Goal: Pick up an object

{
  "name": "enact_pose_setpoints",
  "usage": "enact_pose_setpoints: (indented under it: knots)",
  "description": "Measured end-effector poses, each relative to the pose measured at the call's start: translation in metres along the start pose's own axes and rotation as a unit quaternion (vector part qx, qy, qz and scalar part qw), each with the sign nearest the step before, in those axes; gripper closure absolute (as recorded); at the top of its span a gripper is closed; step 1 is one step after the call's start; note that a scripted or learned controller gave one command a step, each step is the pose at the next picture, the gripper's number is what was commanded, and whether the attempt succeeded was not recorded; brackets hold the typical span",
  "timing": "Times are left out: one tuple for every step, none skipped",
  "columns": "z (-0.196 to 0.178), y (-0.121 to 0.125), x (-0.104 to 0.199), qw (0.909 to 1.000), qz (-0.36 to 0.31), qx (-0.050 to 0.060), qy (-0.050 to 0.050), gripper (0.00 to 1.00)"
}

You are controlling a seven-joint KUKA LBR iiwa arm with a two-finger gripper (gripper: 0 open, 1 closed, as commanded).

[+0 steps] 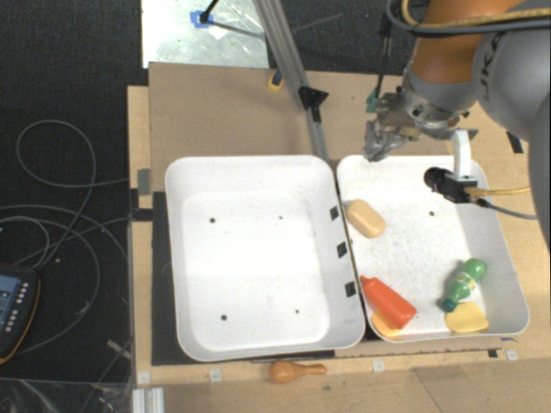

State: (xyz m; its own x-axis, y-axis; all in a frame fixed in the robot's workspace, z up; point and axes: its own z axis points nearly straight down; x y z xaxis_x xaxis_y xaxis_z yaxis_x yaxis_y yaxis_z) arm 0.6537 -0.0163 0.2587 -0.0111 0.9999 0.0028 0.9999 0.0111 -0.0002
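In right bin (508, 265), orange block (388, 301) lying diagonally.

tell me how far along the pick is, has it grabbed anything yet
Nothing looks picked yet. The pincer sits over the far edge of the right bin, with no object between its tips. The tan piece, orange piece, green bottle and yellow piece all lie in that bin. Left: descend, grasp one, lift.
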Motion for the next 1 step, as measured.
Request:
enact_pose_setpoints:
  knots:
    - [-0.0018,-0.0195,0.0568,1.0000,0.000,0.000,0.000,1.00]
